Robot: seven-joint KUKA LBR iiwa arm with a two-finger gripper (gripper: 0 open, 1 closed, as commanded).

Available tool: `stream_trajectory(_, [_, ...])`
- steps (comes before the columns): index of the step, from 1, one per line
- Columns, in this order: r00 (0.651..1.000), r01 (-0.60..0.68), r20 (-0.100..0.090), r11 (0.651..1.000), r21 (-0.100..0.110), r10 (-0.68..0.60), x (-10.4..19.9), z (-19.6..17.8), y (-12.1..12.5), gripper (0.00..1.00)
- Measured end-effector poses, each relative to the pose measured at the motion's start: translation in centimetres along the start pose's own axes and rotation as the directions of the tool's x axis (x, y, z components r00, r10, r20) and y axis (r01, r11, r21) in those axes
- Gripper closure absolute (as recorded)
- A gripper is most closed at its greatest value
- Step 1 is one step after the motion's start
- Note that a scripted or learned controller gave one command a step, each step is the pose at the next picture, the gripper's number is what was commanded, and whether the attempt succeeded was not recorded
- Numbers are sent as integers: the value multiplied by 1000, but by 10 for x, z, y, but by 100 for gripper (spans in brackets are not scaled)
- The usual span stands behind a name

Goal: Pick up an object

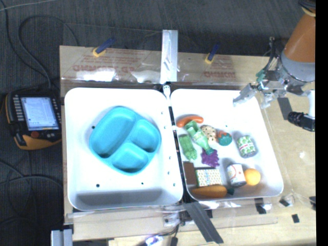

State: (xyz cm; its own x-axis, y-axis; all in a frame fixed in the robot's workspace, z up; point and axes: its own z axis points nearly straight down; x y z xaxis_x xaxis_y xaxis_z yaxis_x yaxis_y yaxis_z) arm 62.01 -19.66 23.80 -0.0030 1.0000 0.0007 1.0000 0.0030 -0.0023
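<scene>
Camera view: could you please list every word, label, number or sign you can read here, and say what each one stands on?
No text reads clearly enough to quote.
Clear sheet behind the bins: reddish print, too blurred to read.
Pendant screen left of the bench: lines of display text, too small.
Small can in the right bin: red and white label, illegible.
Patterned box and green-patterned cylinder: print blurred.

Gripper point(254, 93) hangs over right bin's point(256, 137) corner (fingers blurred, perhaps empty).
</scene>
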Motion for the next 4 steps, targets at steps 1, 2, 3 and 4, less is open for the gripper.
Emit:
stream_trajectory(1, [1000, 7, 0, 1000, 1, -7, 79, 94, -15, 0])
stream_trajectory(2, [1000, 24, 5, 1000, -19, -24, 100, 145, -27, 0])
stream_trajectory(3, [1000, 26, -1, 999, -19, -26, 103, 136, -26, 100])
stream_trajectory(4, [999, 35, 3, 999, 0, -35, 164, 55, 14, 100])
